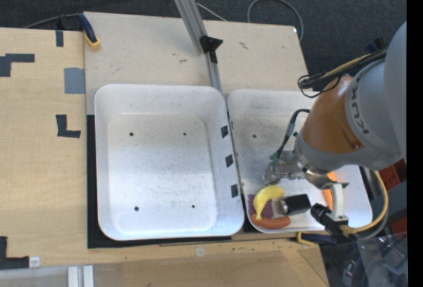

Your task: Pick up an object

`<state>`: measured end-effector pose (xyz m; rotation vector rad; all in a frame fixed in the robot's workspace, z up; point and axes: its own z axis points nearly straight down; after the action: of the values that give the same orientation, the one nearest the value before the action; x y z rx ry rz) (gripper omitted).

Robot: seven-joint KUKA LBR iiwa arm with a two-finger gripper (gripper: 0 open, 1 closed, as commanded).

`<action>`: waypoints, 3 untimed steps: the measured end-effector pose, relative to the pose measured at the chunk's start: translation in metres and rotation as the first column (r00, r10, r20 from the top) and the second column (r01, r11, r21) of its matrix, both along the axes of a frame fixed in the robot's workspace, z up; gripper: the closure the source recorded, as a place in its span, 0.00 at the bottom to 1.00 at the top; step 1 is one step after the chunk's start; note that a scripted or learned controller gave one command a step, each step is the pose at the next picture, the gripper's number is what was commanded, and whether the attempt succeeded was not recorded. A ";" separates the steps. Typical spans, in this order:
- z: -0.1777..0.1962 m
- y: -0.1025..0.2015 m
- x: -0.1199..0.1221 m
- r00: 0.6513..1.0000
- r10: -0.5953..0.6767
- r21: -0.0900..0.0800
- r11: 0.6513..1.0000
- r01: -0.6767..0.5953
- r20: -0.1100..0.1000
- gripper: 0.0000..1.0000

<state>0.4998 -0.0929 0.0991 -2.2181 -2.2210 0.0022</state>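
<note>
A: Arm (360, 117)?
B: Grey, orange band (330, 123) above wrist, reaching in from right, low over right bin (258, 114).

A: Gripper (281, 170)?
B: Down inside right bin, toward near half, just above and beside the object cluster. Mostly hidden under wrist.

A: Open or shut? Holding anything?
B: Cannot tell. Tip too dark and small, partly covered by arm body. Nothing seen lifted clear of bin floor.

A: Objects?
B: Bunched in near-left corner of right bin. Yellow piece (268, 197), curved, banana-like. Red-orange piece (271, 220) lying flat just in front of it, against near rim. Bit of purple (251, 202) at left edge of yellow piece, touching bin wall. Small black block (297, 204) just right of yellow piece.

A: Touching gripper?
B: Yellow piece very near gripper tip; contact unclear.

A: Left bin (106, 166)?
B: White, shallow, speckled grey floor, four small dark dots. Sits side by side with right bin, rims touching along middle.

A: Anything else?
B: Slanted metal rail (188, 4) from top, ending at black clamp (210, 43) behind the bins. Light wooden bench (39, 166), grey and dark tape marks at left. Yellow-blue clip (89, 31) at upper-left board corner. Cables (274, 11) on dark floor behind bench. White bracket (337, 200) and black fitting at arm's near side, over right bin's near-right corner.
</note>
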 end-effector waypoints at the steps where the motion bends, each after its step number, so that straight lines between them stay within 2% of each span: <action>1: 0.062 0.001 0.006 1.000 0.000 -0.001 1.000 0.000 0.007 1.00; 2: 0.114 -0.005 -0.001 1.000 -0.001 -0.002 1.000 0.001 0.006 1.00; 3: 0.132 -0.005 -0.001 1.000 0.000 -0.001 1.000 0.000 0.003 1.00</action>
<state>0.4985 -0.0980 0.2311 -2.2206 -2.2225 0.0002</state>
